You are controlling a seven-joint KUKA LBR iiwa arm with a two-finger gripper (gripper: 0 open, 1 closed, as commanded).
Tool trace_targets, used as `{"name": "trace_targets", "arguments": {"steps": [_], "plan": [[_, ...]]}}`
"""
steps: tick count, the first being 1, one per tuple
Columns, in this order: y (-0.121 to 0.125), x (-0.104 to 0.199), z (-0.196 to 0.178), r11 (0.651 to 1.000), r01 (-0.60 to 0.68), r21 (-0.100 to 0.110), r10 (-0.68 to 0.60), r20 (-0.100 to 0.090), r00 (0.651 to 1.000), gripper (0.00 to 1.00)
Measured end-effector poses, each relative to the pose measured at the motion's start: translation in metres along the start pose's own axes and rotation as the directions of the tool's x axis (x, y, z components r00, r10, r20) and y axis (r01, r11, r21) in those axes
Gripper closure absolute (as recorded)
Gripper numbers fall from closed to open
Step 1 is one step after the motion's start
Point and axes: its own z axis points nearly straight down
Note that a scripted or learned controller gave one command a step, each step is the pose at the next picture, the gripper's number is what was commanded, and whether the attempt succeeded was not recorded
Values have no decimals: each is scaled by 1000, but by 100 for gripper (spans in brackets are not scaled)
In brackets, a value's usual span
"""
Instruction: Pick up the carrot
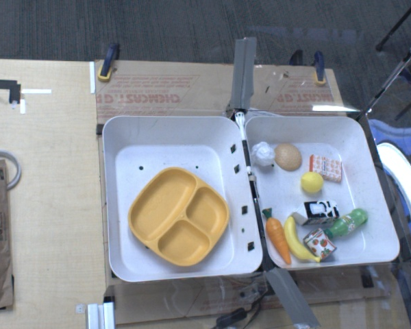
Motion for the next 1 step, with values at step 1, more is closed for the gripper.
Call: {"name": "trace_targets", "arguments": {"steps": [1], "plan": [[33, -18, 88, 885, 466, -2, -466, 0, 885, 0]]}}
